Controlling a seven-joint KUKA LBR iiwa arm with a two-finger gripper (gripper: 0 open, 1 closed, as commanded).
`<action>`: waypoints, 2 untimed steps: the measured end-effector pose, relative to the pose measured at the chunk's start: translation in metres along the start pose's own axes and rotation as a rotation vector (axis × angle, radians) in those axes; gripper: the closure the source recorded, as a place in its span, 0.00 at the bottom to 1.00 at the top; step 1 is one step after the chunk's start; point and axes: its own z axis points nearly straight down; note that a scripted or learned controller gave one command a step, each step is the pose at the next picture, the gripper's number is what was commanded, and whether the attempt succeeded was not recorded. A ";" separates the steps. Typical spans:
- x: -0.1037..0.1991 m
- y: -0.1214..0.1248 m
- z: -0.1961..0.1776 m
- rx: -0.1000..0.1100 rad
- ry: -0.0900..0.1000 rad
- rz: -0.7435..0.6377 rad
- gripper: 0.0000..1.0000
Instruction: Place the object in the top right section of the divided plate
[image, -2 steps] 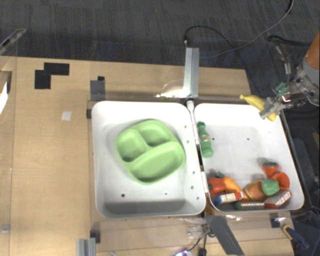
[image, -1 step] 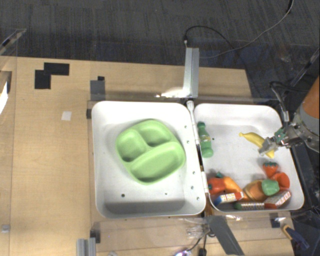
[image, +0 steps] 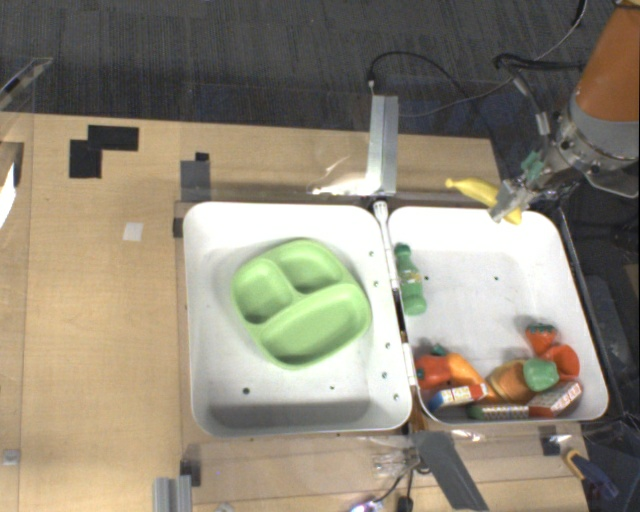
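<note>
- Gripper (image: 513, 203) sits at the upper right of the frame, over the top rim of the right bin (image: 560, 240), its fingers closed on one end of a yellow banana (image: 472, 188).
- Banana stretches out to the left of the fingertips, lying along the bin's upper edge, its free end pointing toward the middle of the frame.
- Arm (image: 605, 100) rises from the gripper to the upper right corner, the orange band above the grey wrist.
- Right bin holds a green bottle (image: 408, 280) against its left wall, and a heap of toy foods (image: 500, 380) in orange, red and green along its lower edge.
- Left bin (image: 210, 380) carries the green divided plate (image: 300, 300), lying tilted near its centre, two small sections toward the top and one large section toward the bottom right.
- Plate lies well apart from the banana, to the lower left of it.
- Wooden bench (image: 90, 300) surrounds both bins, with black marks (image: 100, 148) at the upper left.
</note>
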 end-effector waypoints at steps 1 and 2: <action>0.016 -0.064 0.039 0.004 0.001 0.065 1.00; 0.048 -0.093 0.045 0.002 0.002 -0.258 1.00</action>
